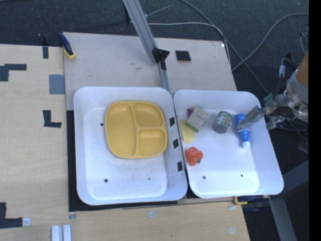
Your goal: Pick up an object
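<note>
The right bin (pixel 251 177) holds several small items. A blue tube with a white tip (pixel 243 130) lies near its right wall, and a grey-green can (pixel 222 122) stands just left of it. Further left are a checkered packet (pixel 197 118), a pale yellow piece (pixel 186 133) and a red-orange piece (pixel 193 155). My gripper (pixel 253 116) reaches in over the bin's right rim. Its grey tip sits at the upper end of the blue tube, and I cannot tell whether it touches it.
The left bin (pixel 90 179) holds a yellow divided plate (pixel 135 129). A slanted metal post (pixel 145 29) rises behind the bins. Cables run across the dark floor at the back right.
</note>
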`<state>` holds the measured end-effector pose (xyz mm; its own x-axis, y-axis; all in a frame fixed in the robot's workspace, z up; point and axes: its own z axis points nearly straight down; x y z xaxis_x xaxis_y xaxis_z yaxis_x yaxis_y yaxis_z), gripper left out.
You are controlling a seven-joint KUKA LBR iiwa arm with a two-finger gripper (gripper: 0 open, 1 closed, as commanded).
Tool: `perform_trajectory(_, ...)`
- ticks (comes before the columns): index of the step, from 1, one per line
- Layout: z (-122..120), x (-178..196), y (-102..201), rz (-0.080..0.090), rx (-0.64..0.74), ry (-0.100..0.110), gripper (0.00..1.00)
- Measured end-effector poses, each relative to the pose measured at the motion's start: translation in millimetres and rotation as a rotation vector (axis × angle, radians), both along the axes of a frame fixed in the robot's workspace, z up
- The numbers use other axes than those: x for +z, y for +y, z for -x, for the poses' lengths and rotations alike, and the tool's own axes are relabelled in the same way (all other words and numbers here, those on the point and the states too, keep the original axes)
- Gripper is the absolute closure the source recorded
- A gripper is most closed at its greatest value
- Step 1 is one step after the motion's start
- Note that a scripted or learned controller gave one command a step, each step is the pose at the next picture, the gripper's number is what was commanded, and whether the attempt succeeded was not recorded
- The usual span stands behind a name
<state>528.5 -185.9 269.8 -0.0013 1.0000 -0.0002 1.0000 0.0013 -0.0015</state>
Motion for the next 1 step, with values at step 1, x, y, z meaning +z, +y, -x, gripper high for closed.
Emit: perform_trajectory(1, -0.1, -64.4, 2.4, -0.001, -0.001, 0.006, 0.00)
